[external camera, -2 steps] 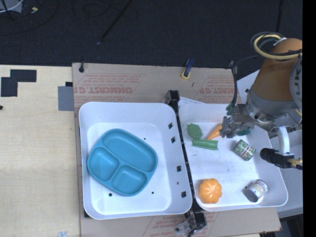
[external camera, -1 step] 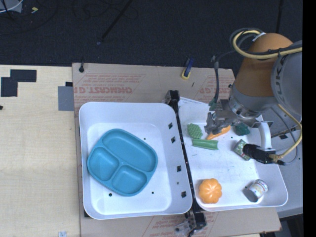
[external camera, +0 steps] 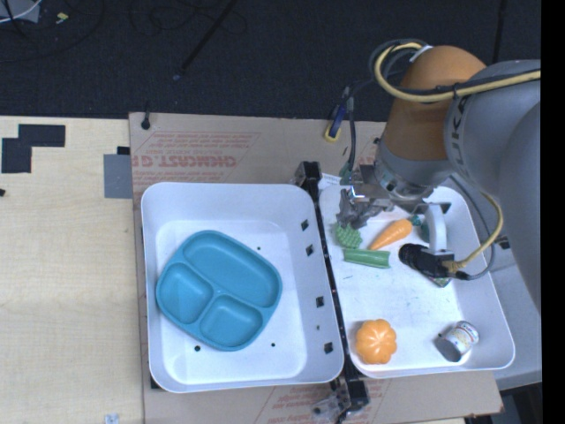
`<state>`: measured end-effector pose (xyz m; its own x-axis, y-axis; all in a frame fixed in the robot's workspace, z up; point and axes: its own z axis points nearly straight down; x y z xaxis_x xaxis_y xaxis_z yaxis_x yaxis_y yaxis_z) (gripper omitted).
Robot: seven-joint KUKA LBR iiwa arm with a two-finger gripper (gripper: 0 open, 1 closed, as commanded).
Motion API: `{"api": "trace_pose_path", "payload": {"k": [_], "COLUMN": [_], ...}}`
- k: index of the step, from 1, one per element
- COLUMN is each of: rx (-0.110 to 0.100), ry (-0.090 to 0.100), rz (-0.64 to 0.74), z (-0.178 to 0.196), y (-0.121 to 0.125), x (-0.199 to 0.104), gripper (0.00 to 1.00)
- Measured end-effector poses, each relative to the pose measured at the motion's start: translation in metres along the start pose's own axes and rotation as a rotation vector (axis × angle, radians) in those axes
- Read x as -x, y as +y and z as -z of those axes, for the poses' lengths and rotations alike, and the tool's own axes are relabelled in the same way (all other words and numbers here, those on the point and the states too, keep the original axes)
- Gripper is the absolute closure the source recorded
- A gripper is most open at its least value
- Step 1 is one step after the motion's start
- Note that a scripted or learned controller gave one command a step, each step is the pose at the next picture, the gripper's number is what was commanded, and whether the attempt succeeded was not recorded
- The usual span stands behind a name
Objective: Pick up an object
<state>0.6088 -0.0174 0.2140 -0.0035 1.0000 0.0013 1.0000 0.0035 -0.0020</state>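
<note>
The jaws [external camera: 356,208] are hanging just above the green toy [external camera: 349,236], beside the carrot [external camera: 391,232]. The arm is hiding them, so I cannot tell if they are gripping.

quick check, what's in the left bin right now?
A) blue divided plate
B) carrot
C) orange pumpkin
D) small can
A: the blue divided plate lies alone in the left bin, while the pumpkin, carrot and small can all sit in the right bin.
</note>
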Motion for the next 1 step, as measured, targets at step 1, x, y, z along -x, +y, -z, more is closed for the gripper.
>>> {"api": "trace_pose_path", "payload": {"k": [1], "rx": [0.001], "ry": [0.000], "rz": [-0.002], "z": [0.0034], "y": [0.0192], "x": [-0.0283], "gripper": [1.00]}}
